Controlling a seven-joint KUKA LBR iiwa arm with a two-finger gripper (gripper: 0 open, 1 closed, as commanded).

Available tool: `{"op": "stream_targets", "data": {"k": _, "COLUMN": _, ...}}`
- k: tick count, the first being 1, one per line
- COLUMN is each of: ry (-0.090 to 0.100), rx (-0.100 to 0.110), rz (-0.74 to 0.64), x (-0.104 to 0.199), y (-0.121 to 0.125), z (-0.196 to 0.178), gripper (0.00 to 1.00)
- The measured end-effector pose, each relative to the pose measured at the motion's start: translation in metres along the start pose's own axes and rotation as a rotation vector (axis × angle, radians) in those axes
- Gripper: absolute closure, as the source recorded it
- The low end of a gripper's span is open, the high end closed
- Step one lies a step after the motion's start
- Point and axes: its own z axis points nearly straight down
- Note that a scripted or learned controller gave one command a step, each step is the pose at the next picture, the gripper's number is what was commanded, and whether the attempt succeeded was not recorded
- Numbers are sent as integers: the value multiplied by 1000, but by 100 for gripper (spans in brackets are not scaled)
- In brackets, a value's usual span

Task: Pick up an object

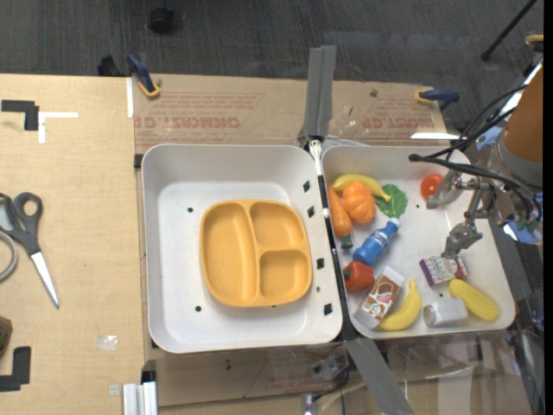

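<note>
Your hand (456,216) hangs open and empty over the right white bin (406,158), fingers spread, just above the small purple packet (441,271); the arm enters from the right.

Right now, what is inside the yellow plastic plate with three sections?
Nothing can be seen in the yellow divided plastic plate; all three sections look bare. It sits in the left white bin. Whatever is underneath it is covered.
</note>
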Motion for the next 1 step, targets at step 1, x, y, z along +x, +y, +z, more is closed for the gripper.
{"op": "stream_targets", "data": {"k": 1, "ry": 0, "rx": 0, "rz": 333, "x": -24, "y": 22, "z": 112, "gripper": 0}}
